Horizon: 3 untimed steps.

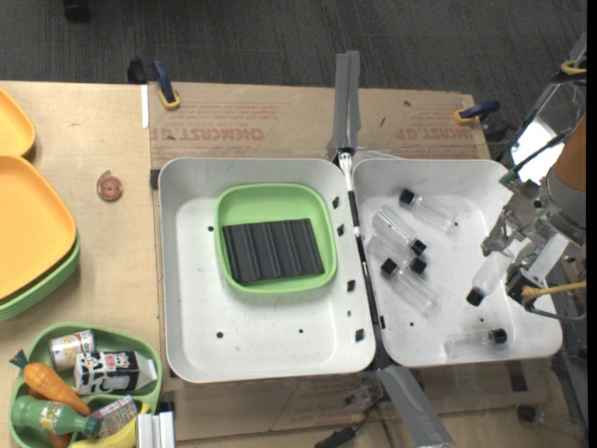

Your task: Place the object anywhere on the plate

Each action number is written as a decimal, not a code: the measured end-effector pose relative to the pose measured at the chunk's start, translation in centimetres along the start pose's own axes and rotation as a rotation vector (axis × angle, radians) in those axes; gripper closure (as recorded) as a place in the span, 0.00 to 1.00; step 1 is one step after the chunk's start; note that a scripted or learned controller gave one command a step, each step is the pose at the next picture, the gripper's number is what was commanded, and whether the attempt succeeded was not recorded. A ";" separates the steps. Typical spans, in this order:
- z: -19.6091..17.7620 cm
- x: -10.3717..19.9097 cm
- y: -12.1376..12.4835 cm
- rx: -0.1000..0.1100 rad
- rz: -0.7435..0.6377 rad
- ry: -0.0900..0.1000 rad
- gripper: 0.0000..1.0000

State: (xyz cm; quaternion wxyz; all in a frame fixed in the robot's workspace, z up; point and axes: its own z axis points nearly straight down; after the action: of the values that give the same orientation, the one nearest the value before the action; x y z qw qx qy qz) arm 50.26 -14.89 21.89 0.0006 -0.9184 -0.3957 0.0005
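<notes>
Jaws: The jaws (522,273) hung low over the right edge of the right bin (448,180). I could not tell if they were apart or together, because metal parts and wires crowded that spot.

Held thing: Nothing could be seen between them, so I cannot say they held anything.

Nearest vial: A clear vial (485,284) with a black cap lay just beside the jaws, on their left. My guess is the arm was there to pick this one.

Other vials: More little clear vials with black caps lay spread over the right bin's floor, like one near the top (424,206) and one near the bottom (476,342). They looked loose, as if tipped in, not set in rows.

Plate: The green plate (276,203) sat in the middle of the left bin (187,278), well apart from the jaws. A dark ribbed mat (273,250) lay on it, maybe to stop a round vial from rolling away.

Task so far: No vial was on the plate yet, so the job looked like it was just starting.

Hard to see: The vials were see-through on white, so their edges were faint. The arm (571,166) was cut off at the right side.

Tabletop: Orange plates (33,222) and a bowl of toy food (79,395) sat far left on the tabletop (112,138).
</notes>
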 end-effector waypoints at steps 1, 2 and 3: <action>0.0 0.0 0.0 0.000 0.000 0.000 0.00; 2.9 4.2 -6.6 0.003 0.100 -0.004 0.00; 2.9 9.8 -11.7 0.001 0.134 -0.003 0.00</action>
State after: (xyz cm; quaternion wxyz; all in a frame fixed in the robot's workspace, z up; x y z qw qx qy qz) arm 48.49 0.24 19.03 0.0006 -0.9427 -0.3336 0.0021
